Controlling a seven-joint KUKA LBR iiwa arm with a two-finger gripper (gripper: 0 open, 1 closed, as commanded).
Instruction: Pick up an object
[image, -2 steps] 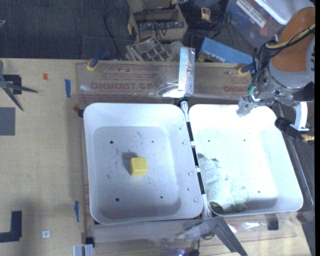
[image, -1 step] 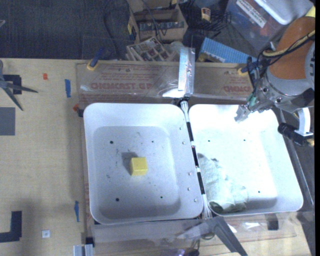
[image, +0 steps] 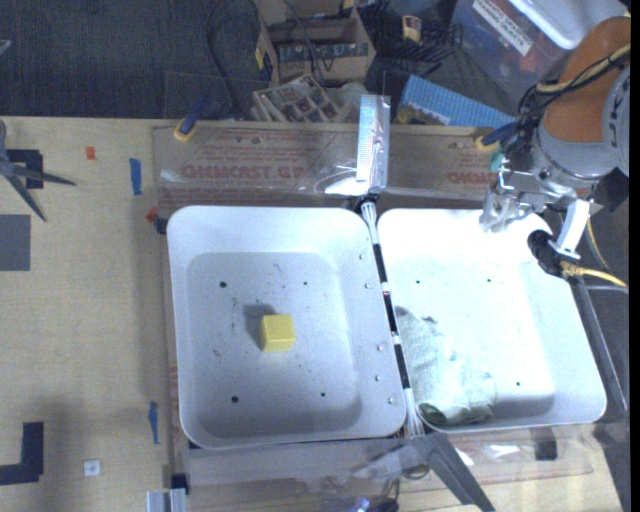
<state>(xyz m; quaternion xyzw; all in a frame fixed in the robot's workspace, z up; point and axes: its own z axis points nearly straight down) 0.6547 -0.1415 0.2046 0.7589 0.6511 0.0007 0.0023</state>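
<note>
On the bench the 2 white bins sit side by side. In the left bin (image: 200, 250) a small yellow block (image: 278, 332) rests alone near the middle of the floor, well apart from the walls. In the right bin (image: 560, 330) a crumpled grey-white cloth (image: 445, 375) lies along the left wall, reaching down to the near corner. Farther right, the arm (image: 590, 100) reaches in over that bin's far right corner, its gripper (image: 497, 212) hanging above the rim, well apart from both block and cloth. Whether the claw is clenched or released I cannot tell from here.
</note>
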